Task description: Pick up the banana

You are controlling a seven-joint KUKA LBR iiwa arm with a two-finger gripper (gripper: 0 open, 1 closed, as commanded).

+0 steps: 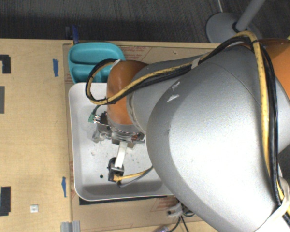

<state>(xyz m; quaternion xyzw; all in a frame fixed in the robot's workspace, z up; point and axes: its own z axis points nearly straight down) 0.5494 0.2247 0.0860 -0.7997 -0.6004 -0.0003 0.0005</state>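
Arm [217, 129]: grey, reaching in from the right edge of the worktop [29, 129]; spread across the right half of the view.
Orange band [120, 93]: above the wrist, over the far half of the white bin [79, 129].
Tool [117, 135]: over the middle of the white bin, pointed down at its floor; contact with the floor not discernible.
Tool state: cannot tell, released or clenched; working end hidden under the wrist body.
Banana: place cannot be told; much of the bin floor hidden under wrist and arm.
White bin: shallow, rounded corners; left wall and near-left corner in plain sight, right part under the arm.
Bin floor: white strip along the left wall, with a few dark specks [93, 153].
Teal container [93, 57]: at the bin's far rim, between it and the far edge of the worktop; right end behind the orange band.
Blue tape marks [55, 67]: on the worktop just left of the bin, one toward the far edge, one toward the near edge.
Black tape corners [4, 64]: along the left edge of the worktop, well apart from the bin.
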